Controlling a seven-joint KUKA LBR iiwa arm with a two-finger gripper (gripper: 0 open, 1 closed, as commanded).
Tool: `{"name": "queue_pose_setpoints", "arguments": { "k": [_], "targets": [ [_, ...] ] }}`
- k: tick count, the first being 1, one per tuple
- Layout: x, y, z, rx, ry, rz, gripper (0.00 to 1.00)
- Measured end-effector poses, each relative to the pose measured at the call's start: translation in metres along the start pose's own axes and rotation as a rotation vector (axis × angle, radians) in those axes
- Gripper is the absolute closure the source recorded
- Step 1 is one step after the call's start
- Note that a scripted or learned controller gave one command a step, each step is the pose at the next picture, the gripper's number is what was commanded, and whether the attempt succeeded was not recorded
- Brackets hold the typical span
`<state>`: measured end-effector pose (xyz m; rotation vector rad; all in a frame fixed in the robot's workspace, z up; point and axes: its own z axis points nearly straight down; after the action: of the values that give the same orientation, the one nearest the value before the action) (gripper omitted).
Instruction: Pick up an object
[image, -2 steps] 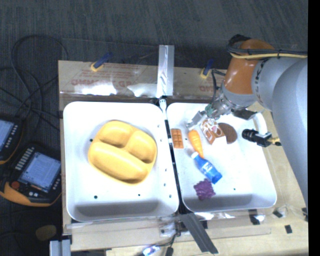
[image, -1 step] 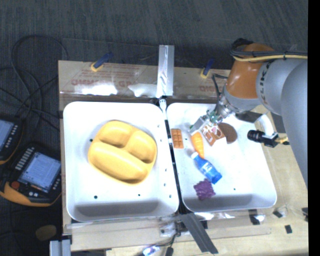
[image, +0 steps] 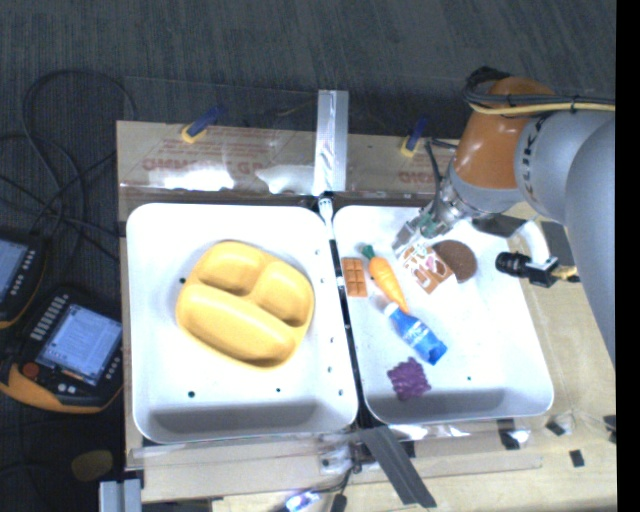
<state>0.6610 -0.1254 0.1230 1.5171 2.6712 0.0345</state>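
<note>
My gripper (image: 418, 232) hangs over the back of the right bin (image: 500, 340), just above a small white and brown carton (image: 428, 268). A brown round disc (image: 459, 259) lies right beside that carton. A carrot (image: 386, 280) with a green top rests left of the carton, and an orange wafer block (image: 354, 277) sits against the bin's left wall. Nearer the front are a blue bottle (image: 416, 336) and a purple grape bunch (image: 408, 378). Nothing is visibly in the gripper's hold.
A large yellow bread-shaped object (image: 245, 300) takes up the middle of the left bin (image: 160, 400). A metal divider post (image: 331, 140) stands behind the two bins. Handheld controllers (image: 60, 345) and cables lie on the floor to the left.
</note>
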Motion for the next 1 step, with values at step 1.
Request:
{"name": "queue_pose_setpoints", "arguments": {
  "k": [1],
  "targets": [
    [-0.0043, 0.0074, 0.0355, 0.051, 0.042, 0.176, 1.0]
  ]
}}
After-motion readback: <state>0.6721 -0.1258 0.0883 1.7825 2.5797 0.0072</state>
